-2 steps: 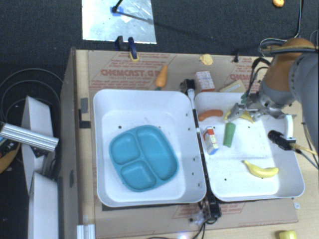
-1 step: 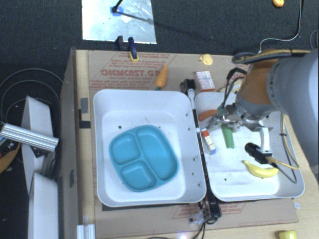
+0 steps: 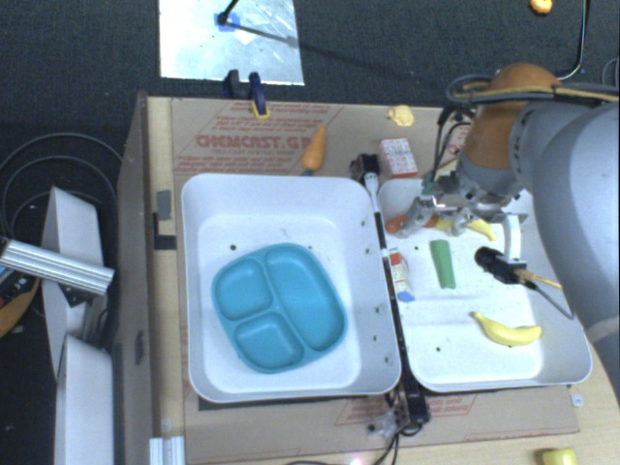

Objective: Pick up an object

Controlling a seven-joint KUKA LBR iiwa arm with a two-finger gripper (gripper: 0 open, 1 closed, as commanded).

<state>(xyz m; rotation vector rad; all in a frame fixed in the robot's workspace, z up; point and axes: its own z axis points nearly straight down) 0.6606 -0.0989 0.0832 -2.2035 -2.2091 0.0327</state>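
Note:
My gripper (image 3: 424,215) hangs low over the far left part of the right bin (image 3: 562,361). Just left of it lies a small orange object (image 3: 395,224). A yellow object (image 3: 480,228) pokes out to the gripper's right. In the same bin a green block (image 3: 443,263) lies in the middle, and a banana (image 3: 509,331) rests toward the near right. A white tube with red and blue marks (image 3: 398,275) sits along the bin's left wall. The left bin (image 3: 213,211) holds a blue divided plate (image 3: 279,305).
On the cardboard behind the bins lie an orange carrot-like piece (image 3: 314,148), a small printed box (image 3: 397,156) and a yellow lump (image 3: 401,115). A blue clamp (image 3: 254,87) grips the board's far edge. The arm's grey body (image 3: 572,192) looms over the right bin's right side.

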